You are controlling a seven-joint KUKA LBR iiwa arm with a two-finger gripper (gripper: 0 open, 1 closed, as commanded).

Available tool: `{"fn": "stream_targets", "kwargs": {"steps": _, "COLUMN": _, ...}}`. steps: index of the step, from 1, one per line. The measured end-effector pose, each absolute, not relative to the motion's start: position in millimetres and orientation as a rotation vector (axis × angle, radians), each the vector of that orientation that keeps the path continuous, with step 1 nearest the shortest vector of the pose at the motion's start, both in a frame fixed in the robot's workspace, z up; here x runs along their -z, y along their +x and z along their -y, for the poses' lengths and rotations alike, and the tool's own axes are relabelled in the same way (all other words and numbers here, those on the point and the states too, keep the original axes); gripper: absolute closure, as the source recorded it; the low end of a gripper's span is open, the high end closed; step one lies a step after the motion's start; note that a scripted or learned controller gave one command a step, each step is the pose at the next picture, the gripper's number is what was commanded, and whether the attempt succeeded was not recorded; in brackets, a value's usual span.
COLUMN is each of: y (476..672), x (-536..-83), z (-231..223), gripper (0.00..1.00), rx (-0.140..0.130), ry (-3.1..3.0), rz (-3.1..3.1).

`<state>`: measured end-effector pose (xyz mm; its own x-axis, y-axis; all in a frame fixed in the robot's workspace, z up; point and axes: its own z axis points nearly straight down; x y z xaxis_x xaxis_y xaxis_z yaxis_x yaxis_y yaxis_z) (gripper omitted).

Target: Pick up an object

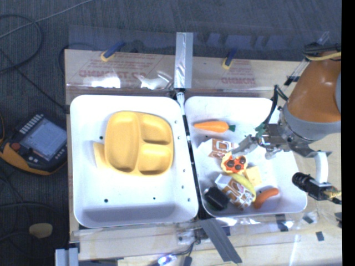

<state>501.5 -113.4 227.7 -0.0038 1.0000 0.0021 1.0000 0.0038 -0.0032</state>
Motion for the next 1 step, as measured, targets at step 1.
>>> {"fn": "stream_targets", "kwargs": {"steps": 1, "y": 495.6, "x": -174.7, "z": 141.4, "gripper": 0.0, "rx": -0.003, "ry": -2.231, "rz": 2.207}}
